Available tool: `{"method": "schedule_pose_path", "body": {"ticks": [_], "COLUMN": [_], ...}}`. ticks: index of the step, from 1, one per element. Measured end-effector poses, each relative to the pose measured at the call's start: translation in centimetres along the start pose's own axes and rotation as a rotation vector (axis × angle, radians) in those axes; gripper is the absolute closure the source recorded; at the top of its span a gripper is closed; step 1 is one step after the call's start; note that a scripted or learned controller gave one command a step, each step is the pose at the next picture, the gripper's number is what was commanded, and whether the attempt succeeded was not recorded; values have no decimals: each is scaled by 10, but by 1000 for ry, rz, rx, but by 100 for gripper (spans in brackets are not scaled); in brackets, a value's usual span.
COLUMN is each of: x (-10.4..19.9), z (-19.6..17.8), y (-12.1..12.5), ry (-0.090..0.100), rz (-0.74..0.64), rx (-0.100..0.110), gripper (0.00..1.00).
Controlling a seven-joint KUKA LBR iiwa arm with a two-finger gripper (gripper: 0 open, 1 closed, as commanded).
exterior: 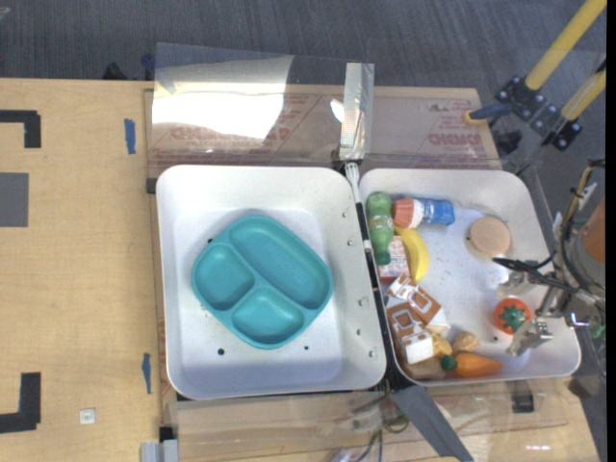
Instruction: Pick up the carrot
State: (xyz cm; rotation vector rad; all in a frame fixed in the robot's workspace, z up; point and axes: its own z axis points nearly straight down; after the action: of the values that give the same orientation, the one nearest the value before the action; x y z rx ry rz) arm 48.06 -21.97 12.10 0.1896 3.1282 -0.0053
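- gripper (532,308) low over right bin's (539,205) right edge; jaws spread, nothing between them
- carrot (474,363) lies flat just below-left of the jaws, apart
- tomato (511,315) just left of the jaws

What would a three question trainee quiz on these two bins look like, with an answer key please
1. True or false: the carrot lies in the left bin.
2. What sits in the left bin? A) teal divided plate B) banana C) tomato
3. Fill in: the gripper is over the ____ bin.

Key: 1 false, it lies at the right bin's near edge. 2 A. 3 right.
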Motion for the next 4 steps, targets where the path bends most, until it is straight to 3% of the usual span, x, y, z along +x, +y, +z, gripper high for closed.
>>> {"method": "schedule_pose_path", "body": {"ticks": [1, 2, 3, 4], "x": [-41, -41, -53, -118], "z": [34, 33, 34, 35], "y": [3, 66, 16, 20], "ry": [1, 1, -3, -1], "rz": [67, 104, -18, -57], "rx": [-2, -5, -1, -3], "gripper": [0, 0, 0, 0]}}
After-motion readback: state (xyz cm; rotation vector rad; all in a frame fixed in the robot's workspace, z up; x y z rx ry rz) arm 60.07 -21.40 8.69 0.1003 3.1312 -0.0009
